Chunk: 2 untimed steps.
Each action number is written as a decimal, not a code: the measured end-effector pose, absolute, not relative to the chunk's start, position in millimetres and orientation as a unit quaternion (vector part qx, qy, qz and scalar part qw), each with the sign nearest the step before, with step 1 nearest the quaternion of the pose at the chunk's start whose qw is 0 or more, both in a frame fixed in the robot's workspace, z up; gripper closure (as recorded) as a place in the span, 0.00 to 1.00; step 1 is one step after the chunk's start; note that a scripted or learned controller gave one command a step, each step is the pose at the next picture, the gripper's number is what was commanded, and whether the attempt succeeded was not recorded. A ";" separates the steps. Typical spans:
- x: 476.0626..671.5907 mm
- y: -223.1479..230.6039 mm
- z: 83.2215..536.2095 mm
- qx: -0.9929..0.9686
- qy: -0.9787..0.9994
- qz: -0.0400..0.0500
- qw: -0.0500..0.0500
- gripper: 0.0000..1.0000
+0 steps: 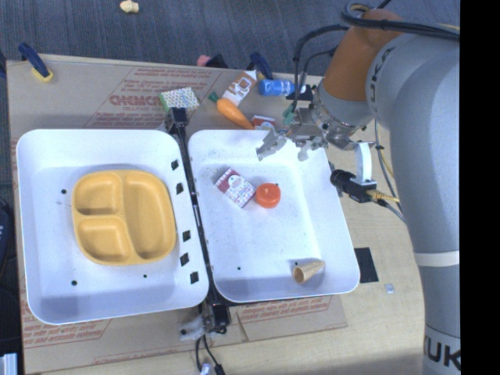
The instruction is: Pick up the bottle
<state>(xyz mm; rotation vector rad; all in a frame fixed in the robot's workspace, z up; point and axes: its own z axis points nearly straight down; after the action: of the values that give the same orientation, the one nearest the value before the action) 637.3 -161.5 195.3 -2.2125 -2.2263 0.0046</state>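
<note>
At the near edge of the right-hand shallow white bin (332, 233) lay a small tan waffle cone (307, 270), and farther in, near the bin's middle, a round red-orange fruit-like piece (268, 195) sat just beside a red-and-white printed packet (234, 187). Over the bin's far right corner hung the grey two-finger gripper (283, 145), its fingers spread apart with nothing between them. Farther still, outside the bin on the brown cardboard, lay the small white bottle with an orange-red label (239, 88), just beyond an orange carrot (233, 112); I judged a descent might catch the bin's far rim or nudge the carrot, because the bottle lies close behind both.
</note>
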 end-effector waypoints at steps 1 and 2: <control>637.7 -160.8 205.7 -0.703 -0.711 0.002 0.002 1.00; 607.5 -104.6 123.4 -0.698 -0.716 0.002 0.003 1.00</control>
<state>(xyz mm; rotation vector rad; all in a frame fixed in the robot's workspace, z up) 607.5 -104.6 123.4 -2.1904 -2.2442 0.0064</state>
